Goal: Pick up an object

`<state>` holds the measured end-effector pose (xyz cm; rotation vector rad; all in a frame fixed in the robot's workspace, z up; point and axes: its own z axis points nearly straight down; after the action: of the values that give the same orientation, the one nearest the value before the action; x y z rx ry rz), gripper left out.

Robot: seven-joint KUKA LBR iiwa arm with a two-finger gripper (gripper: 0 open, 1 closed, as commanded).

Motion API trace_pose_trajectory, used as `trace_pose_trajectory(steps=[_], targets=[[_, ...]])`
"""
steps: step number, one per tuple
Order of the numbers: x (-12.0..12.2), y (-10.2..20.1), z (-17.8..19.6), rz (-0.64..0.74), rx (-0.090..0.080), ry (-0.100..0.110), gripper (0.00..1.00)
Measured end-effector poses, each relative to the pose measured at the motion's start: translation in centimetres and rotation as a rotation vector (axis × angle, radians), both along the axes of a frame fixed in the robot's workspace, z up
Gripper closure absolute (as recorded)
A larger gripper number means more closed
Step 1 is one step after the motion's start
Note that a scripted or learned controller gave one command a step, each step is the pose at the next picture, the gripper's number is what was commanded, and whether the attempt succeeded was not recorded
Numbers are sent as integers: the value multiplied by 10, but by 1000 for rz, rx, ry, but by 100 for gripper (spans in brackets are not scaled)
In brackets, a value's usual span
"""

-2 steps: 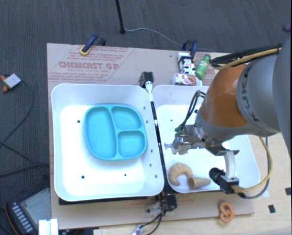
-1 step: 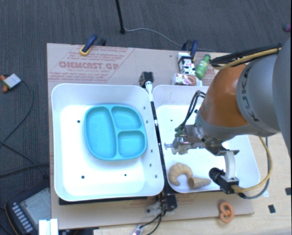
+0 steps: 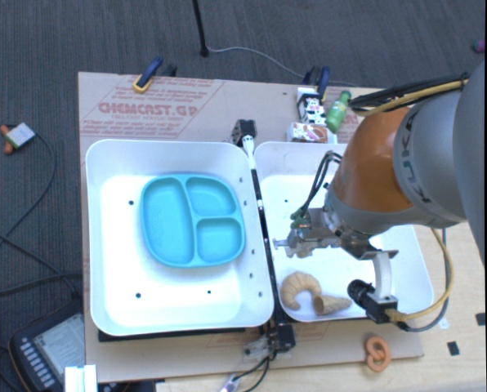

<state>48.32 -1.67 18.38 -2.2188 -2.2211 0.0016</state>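
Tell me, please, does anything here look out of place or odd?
One thing: a small orange ring lies on the bench outside the bins, past the near edge of the right bin. The croissant inside that bin and the blue divided plate look orderly.

Red print "CHEMCAST GP" runs across the brown board (image 3: 158,104).

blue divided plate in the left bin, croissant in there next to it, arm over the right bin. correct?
Not quite. The croissant lies in the right bin, near its front edge, not beside the plate. The camera view shows it below the gripper. The rest stands: the blue divided plate sits in the left bin, and the arm is over the right bin.
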Motion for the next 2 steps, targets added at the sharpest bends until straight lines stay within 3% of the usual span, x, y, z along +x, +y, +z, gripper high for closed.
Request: trace_pose_trajectory(steps=[2], targets=[[0,-10,0,0,0,0,100]])
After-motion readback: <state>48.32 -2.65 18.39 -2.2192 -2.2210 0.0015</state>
